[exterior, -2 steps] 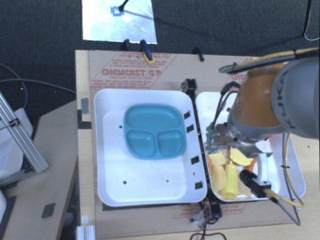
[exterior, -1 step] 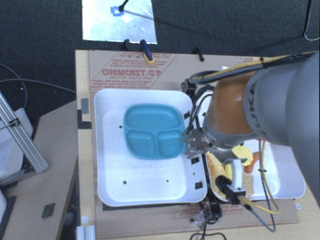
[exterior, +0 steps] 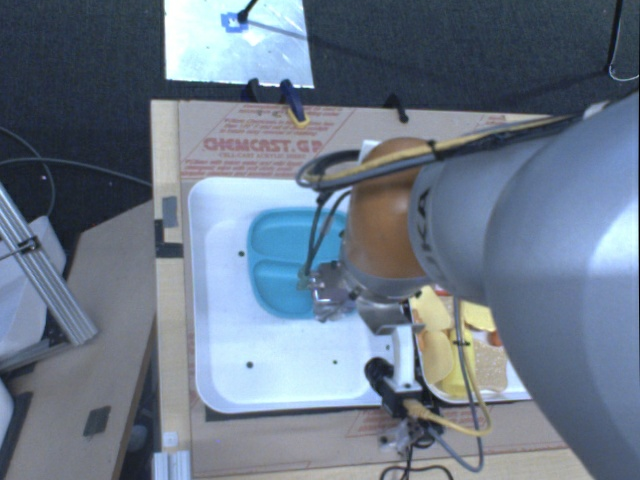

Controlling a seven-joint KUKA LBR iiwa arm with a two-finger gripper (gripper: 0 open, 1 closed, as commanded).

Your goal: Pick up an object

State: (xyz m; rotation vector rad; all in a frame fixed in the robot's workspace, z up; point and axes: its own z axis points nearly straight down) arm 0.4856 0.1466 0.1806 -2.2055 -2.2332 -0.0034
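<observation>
Nearest the camera, loose cables [exterior: 430, 433] dangle off the arm [exterior: 540, 268] at the near edge of the bench [exterior: 170, 268]. They sit right over the rim between the two bins, so we'd watch for a snag there on any lift or swing.

Right bin [exterior: 505, 396]: mostly covered by the arm. We can make out yellow items [exterior: 440, 343] and a tan, sponge-like block [exterior: 490, 368] in it. What else is in there, we can't tell.

Left bin [exterior: 225, 368]: near half is bare white floor. Further in lies the blue dish [exterior: 280, 258], a two-part shallow tray, flat on the bin floor toward the far side. We take it as the likely pick target.

The gripper [exterior: 325, 298] is down at the dish's right edge, touching or just above it. The wrist blocks the tips, so we can't tell its state and can't claim a hold.

Risks from here, as we judge them:
- Dish is wide, smooth and shallow; a rim pinch could slip or tip it on lift.
- Coming down on the dish face rather than the rim would just press it into the floor.
- Dish could drag against the bin's wall.

Far side: printed cardboard [exterior: 270, 138] under the bins, a shiny sheet [exterior: 235, 28] beyond it.
</observation>
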